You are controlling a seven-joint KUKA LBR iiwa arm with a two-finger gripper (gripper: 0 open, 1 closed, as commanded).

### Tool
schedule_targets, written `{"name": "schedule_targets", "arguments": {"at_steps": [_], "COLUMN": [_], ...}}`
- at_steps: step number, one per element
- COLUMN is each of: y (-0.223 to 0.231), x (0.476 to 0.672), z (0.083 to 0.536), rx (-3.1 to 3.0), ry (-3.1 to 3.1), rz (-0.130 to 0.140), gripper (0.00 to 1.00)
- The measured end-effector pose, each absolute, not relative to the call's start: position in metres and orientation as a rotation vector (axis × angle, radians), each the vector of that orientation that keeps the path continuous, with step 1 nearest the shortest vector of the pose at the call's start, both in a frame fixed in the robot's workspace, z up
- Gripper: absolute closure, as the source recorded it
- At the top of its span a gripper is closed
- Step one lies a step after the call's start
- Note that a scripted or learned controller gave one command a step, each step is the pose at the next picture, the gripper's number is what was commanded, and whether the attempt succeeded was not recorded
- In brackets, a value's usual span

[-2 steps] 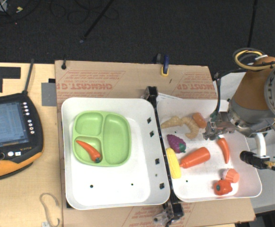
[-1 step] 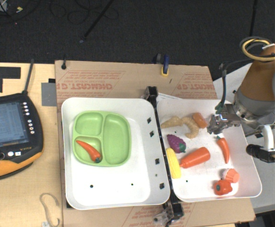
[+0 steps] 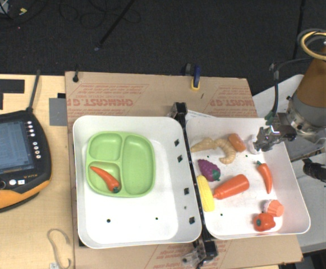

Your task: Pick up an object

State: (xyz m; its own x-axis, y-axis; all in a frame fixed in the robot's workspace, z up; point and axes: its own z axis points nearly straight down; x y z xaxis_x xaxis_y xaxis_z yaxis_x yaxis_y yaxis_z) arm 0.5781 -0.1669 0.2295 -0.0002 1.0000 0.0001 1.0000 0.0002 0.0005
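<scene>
Looking down, we see the gripper over the right bin's upper right corner, with nothing between its fingers; how wide they stand we cannot tell. In that bin lie a shrimp, a purple grape bunch, a corn cob, a big carrot, a small carrot, and a tomato beside a pink piece. The left bin bears a green plate, and a chili rests in its lower left compartment.
</scene>
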Motion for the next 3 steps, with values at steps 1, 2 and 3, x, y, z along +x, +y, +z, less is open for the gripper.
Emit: {"name": "schedule_targets", "arguments": {"at_steps": [1, 2, 3], "y": [-0.115, -0.059, -0.013], "x": [0.554, 0.543, 0.518], "z": [0.236, 0.227, 0.234], "rx": [2.224, 2.223, 2.224], "ry": [2.226, 2.228, 2.227], "rz": [-0.003, -0.004, -0.005], "gripper": [1.0, 1.0, 1.0]}}
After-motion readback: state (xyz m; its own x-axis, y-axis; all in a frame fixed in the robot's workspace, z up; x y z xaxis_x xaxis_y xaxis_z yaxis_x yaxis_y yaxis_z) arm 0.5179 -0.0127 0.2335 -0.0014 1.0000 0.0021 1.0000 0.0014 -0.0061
